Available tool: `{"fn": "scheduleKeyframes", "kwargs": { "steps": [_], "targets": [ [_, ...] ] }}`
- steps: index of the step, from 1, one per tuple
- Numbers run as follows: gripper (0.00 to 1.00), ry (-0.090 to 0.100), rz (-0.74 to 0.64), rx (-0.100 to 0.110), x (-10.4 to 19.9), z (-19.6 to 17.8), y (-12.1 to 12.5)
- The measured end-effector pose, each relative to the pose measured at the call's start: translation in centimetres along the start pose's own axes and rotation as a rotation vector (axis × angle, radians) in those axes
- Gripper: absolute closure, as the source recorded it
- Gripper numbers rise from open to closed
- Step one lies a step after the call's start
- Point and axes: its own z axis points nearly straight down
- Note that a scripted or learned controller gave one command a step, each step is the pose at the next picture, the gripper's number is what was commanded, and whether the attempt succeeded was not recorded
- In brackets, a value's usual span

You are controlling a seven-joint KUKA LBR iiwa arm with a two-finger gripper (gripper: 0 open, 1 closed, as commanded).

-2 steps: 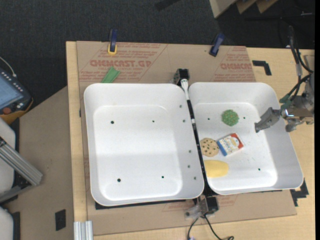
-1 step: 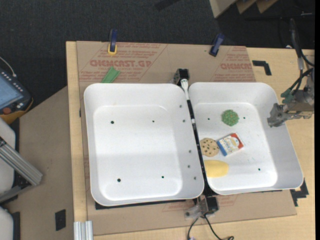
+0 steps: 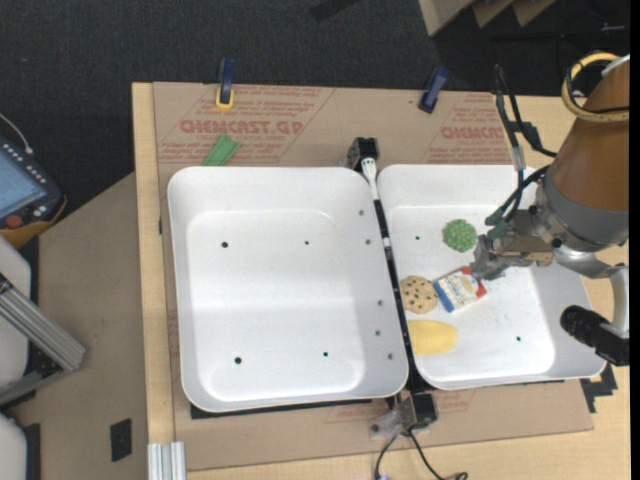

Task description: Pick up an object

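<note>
Nearest the camera, at the front edge of the desk (image 3: 300, 448), a cable and a small clamp (image 3: 415, 413) sit below the seam where the two bins meet.

Going by the task, the likely target is the small blue, white and red packet (image 3: 459, 290), which lies flat on the floor of the right bin (image 3: 520, 363), roughly at its middle. The gripper (image 3: 492, 261) is low over the packet's upper right end, close to it or touching it; whether it is open or closed, and whether it has any hold on the packet, cannot be told from this angle. The packet looks to be resting on the bin floor, so I judge the pick not yet done: the reach appears made, while the grasp and the lift remain.

Just left of the packet lies a round cookie (image 3: 417, 293), nearly touching it. A yellow, lemon-like piece (image 3: 433, 337) lies in front of both, near the bin's front left corner. A green, bumpy ball (image 3: 460, 235) sits behind the packet, just left of the gripper.

Further out, the left bin (image 3: 200, 268) stands beside the right one, and a green strip (image 3: 220, 150) lies on the cardboard behind it.
</note>
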Motion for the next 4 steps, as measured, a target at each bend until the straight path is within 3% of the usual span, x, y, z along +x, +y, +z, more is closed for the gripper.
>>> {"fn": "scheduleKeyframes", "kwargs": {
  "steps": [1,2,3,4],
  "targets": [
    [1.0,-0.002,-0.001,-0.026,5.7,-14.5,0.2],
    [1.0,-0.004,0.003,0.007,10.7,-2.5,0.5],
    [1.0,-0.001,0.002,-0.019,16.0,-12.9,0.2],
    [1.0,-0.005,0.014,-0.012,10.2,-15.9,0.1]
  ]
}}
